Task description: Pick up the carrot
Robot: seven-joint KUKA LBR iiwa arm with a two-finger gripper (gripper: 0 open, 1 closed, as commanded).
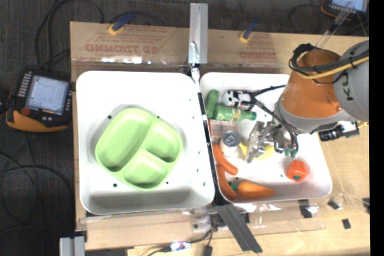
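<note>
Arm reached in from the right, gripper low over the right bin.

The grey arm entered at the right edge, and its orange band sat above the wrist, facing the camera as a broad rounded collar. Dark cables looped over the top of the band and trailed off toward the left. Below the band the wrist pointed down and to the left, ending in the gripper. Its metal fingers hung downward at a slight slant, close together. Whether they were parted or closed could not be told from this angle, and nothing was seen between them.
</note>
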